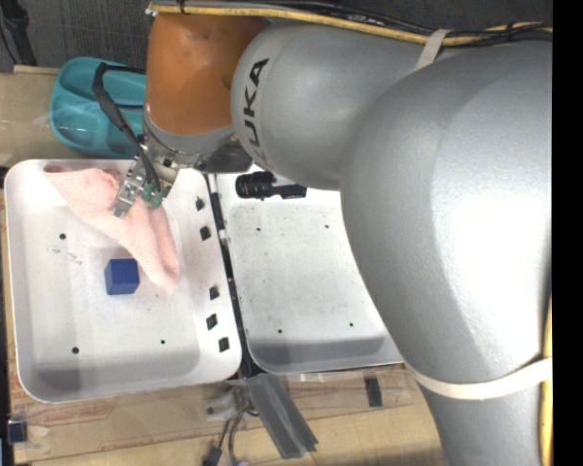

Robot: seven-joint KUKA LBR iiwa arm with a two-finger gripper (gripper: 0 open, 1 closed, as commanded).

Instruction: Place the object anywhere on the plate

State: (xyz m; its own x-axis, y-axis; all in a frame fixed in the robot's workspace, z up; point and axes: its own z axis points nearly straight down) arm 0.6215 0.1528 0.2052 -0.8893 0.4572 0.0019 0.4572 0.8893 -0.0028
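In the camera view, the pincer (136, 194) is low over the far part of the left bin (39, 362), near that bin's far edge. Its small metal tip lies upon a pink cloth (126, 223). Whether the pincer is open or closed, I cannot tell, and I cannot see if it has hold of anything.

The pink cloth spreads from the far left corner of the left bin towards its middle, with its long axis running slantwise down to the right. A blue cube (121, 276) stands on the floor of the left bin, just beside the near edge of the cloth and apart from the pincer, on the side nearer to the camera. I judge that the cube or the cloth is the object of the task, but which one I cannot say.

A teal thing (83, 105) rests on the bench beyond the far left corner of the left bin; it may be the plate, though its shape is not clear.

The right bin (301, 289) is partly covered by the grey arm (418, 192). The floors of both bins are flat and white, and there is free room around the cube.
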